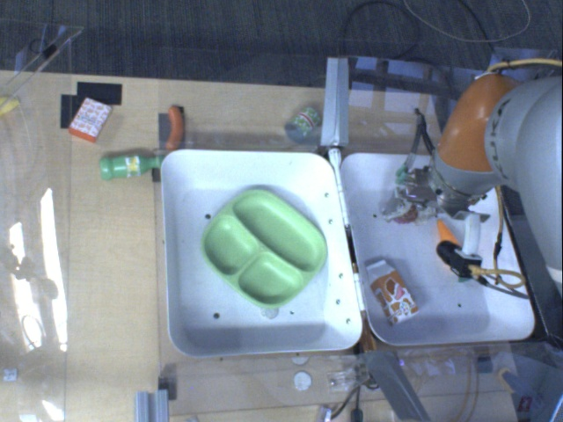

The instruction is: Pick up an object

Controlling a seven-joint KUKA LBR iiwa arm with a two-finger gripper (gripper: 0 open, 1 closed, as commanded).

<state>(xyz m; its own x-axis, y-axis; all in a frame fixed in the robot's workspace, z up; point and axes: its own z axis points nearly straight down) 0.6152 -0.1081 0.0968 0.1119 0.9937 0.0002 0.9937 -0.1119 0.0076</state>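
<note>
My gripper (407, 199) hangs low over the far left part of the right bin (501, 319), below the grey arm with its orange band. A small brown and white carton (393, 293) lies in that bin's near left part, well clear of the gripper. A small orange object (445, 231) shows just right of the gripper, partly hidden by the wrist. The left bin (189, 323) holds a green divided plate (264, 244) in its middle.
On the bench beyond the left bin lie a green bottle (127, 165), a small red and white box (91, 119), an orange-handled tool (174, 126) and a greenish can (305, 123). A metal rail (334, 104) runs between the bins' far ends.
</note>
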